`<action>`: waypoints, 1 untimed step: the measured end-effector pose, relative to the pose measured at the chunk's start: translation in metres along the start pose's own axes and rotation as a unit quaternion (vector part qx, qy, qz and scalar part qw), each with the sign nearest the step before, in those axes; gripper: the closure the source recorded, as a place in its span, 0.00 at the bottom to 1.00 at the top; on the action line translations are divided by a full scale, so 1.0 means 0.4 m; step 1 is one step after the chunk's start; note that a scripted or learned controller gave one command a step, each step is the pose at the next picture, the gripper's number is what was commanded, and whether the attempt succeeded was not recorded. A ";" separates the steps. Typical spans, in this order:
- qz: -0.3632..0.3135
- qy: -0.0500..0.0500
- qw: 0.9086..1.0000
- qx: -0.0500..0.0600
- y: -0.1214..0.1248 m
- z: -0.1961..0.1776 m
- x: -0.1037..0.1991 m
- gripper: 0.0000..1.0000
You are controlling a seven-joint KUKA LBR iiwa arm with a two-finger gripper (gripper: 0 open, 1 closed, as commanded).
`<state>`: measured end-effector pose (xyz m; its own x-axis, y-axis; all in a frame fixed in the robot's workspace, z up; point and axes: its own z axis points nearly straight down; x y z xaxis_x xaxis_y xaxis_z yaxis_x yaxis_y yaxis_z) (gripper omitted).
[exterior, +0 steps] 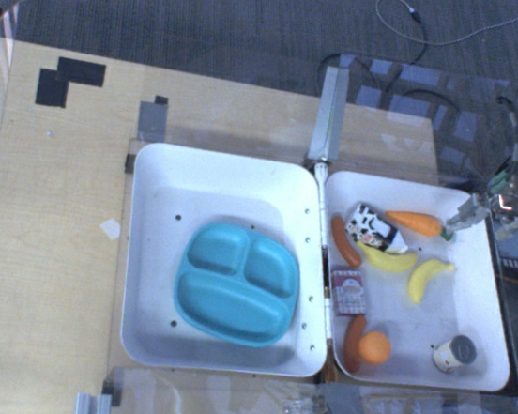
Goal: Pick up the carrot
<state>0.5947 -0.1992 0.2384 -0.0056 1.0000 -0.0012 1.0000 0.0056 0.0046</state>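
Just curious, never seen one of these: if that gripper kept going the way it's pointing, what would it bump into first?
Probably the carrot. The gripper points leftward with its tip right beside the carrot's end in the right bin, though its height above is hard to judge.

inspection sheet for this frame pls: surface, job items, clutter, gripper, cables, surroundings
Surface: wooden bench bearing left bin and right bin.
Job's things: carrot lying at the right bin's far side.
Clutter: two bananas, two sausages, orange, cow-print carton, small packet, cup; blue divided plate in left bin.
Grippers: gripper beside the carrot's tip.
Cables: white cable on floor.
Surroundings: grey carpet.
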 end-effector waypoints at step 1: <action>0.022 -0.003 1.000 -0.016 0.050 0.295 0.057 0.00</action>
<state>0.6152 -0.1763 0.1203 0.0378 0.9993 -0.0062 0.9986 -0.0376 0.0365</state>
